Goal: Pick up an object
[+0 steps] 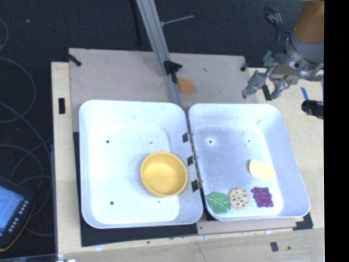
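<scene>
My gripper (265, 88) hangs above the far right corner of the right bin (229, 141), its two fingers spread open with nothing between them. Near the front of that bin lie a pale yellow piece (262, 170), a purple grape-like piece (262, 196), a round cookie (238, 198) and a green leaf (218, 202). A yellow bowl (163, 174) sits upright in the left bin (114, 141), toward its right front.
A slanted metal post (155, 34) rises behind the bins, with a small orange piece (186, 85) on the bench at its foot. A black divider (191, 157) runs between the bins. A screen device (12, 212) lies off the bench at the left.
</scene>
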